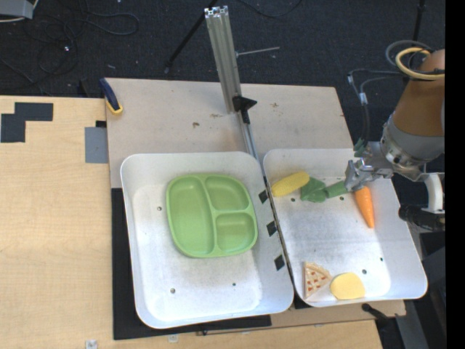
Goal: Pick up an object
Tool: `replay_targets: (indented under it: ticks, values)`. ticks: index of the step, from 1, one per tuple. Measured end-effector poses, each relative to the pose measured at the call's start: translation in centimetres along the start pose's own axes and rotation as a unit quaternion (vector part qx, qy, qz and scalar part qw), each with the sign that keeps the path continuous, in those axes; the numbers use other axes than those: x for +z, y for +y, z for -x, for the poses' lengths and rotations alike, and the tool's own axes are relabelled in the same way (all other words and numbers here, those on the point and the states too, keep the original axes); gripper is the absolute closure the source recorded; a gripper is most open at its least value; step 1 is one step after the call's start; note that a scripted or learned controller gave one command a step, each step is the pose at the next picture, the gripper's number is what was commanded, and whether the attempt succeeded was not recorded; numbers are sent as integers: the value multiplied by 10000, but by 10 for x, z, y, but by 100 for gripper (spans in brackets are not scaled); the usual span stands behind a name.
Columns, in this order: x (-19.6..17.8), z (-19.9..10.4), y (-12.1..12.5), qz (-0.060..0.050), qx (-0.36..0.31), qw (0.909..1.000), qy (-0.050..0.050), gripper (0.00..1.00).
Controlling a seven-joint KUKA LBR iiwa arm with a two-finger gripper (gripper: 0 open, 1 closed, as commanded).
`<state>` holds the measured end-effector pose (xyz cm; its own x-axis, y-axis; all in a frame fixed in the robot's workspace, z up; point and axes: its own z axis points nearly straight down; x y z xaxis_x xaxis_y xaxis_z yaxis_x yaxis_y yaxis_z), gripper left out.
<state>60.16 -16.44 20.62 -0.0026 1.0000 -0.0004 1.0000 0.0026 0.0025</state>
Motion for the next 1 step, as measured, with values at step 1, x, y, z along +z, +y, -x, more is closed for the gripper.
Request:
replay_targets:
  ticks: [1]
  values:
    - [-64, 3, 1, 10, 1, 10000, -6, 100]
